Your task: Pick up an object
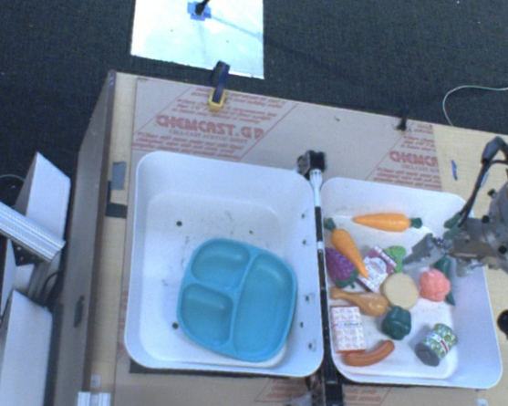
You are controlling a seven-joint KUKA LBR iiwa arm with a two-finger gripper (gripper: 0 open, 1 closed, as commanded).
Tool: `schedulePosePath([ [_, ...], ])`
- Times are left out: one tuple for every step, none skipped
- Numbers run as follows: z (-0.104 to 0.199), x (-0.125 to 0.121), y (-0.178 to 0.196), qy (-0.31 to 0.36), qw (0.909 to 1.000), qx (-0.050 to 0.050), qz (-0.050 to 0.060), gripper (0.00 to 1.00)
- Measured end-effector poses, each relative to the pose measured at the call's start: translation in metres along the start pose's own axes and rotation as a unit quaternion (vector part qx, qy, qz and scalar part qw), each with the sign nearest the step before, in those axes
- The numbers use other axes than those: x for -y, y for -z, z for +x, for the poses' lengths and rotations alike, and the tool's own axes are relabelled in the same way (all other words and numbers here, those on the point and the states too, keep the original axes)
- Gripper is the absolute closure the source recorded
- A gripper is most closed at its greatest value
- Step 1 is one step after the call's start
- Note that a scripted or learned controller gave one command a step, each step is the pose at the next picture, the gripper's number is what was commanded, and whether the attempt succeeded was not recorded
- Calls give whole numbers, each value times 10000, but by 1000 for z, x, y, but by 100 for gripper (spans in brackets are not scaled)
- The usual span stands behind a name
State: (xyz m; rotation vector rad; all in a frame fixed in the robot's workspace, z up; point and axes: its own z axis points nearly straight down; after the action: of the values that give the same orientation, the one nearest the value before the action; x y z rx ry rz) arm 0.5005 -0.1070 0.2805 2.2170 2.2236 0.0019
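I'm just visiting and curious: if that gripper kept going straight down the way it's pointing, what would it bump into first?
Probably the pink knobbly toy or the green toy beside it: the gripper hangs over that part of the right bin. With one slanted view, depth is unclear, so it could reach the bin floor between them.

Dark carpet [52,53] is covering the floor around the worktop [273,126], whose brown surface is showing red printed lettering along its far edge. A pale square sheet [201,16] is lying on the carpet beyond that edge. Near the worktop's far right corner, a thin cable [488,88] is looping across the floor.
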Motion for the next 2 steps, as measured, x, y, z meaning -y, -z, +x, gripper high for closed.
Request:
schedulePosePath([
  [-45, 14, -62, -11, 10000, 2, 6, 0],
  [-47, 15, -135, -10, 10000, -3, 14, 0],
])
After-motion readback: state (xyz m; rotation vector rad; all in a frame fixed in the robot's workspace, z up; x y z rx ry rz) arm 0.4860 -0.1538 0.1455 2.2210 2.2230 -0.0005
